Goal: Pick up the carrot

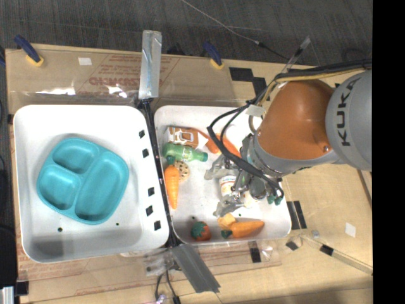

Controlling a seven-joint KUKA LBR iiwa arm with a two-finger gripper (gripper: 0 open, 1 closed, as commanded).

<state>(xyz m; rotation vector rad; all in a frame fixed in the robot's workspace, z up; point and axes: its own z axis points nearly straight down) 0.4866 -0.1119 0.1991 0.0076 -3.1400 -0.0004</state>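
An orange carrot (pixel 171 187) lies upright-on-the-image near the left wall of the right bin (pixel 190 115), tip toward the front. A second carrot-like orange piece (pixel 247 228) lies along the front wall, beside a yellow bit (pixel 226 220). My gripper (pixel 225 187) hangs over the middle of the right bin, under the orange wrist band (pixel 294 122). Its fingers (pixel 219 169) stand apart, open. A small pale jar (pixel 228 183) sits between them; I cannot tell whether they touch it. The left carrot is about a hand's width to the gripper's left.
A green bottle (pixel 184 152) and a brown box (pixel 182 135) lie at the right bin's back left; an orange item (pixel 226 147) sits under the cables. A red and green fruit (pixel 201 231) rests at the front. The left bin holds a teal divided plate (pixel 82 179).
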